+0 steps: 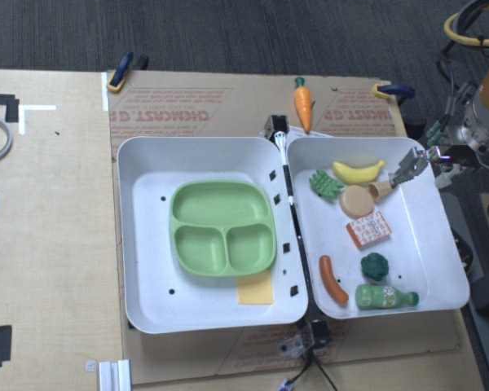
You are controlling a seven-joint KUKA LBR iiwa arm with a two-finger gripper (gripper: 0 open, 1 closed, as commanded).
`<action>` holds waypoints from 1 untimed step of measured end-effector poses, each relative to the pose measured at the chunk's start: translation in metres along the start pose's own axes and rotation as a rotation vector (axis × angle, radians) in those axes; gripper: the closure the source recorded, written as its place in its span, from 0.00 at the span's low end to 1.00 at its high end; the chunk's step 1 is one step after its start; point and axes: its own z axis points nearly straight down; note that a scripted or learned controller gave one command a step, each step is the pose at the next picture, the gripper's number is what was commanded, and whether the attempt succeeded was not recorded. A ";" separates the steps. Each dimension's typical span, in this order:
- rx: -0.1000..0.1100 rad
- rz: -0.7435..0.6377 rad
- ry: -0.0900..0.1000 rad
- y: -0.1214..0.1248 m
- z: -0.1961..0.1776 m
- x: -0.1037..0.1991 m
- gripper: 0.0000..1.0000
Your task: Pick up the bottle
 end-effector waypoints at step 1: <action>0.000 -0.001 -0.001 0.001 -0.009 0.000 1.00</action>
